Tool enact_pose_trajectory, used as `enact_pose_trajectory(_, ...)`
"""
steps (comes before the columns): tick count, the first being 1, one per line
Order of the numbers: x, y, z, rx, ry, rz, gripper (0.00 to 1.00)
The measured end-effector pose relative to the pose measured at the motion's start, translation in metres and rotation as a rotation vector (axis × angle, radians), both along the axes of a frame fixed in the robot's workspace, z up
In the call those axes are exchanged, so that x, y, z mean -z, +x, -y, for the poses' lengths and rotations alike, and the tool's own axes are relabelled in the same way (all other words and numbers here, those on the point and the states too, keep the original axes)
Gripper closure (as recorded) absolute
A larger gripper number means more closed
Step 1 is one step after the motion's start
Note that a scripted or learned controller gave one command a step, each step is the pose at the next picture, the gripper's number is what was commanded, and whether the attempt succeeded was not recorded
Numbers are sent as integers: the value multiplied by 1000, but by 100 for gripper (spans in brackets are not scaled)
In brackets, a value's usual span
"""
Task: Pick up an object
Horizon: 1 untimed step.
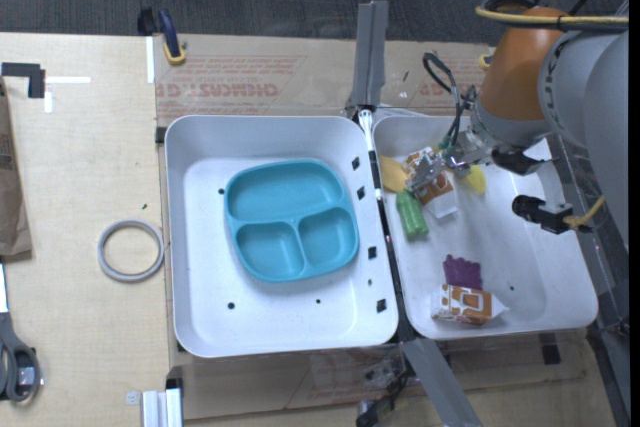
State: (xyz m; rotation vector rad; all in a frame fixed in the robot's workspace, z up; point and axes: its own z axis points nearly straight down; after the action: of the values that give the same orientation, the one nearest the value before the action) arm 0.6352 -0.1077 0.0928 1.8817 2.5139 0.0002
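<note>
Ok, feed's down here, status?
Gripper low in right bin, over pile. Fingers unclear. Green item and yellow piece beside it. No grasp seen.
</note>
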Motion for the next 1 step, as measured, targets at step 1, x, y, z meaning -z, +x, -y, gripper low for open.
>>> enact_pose_trajectory(1, 0, -25, 9, -295, 0, 0, 0)
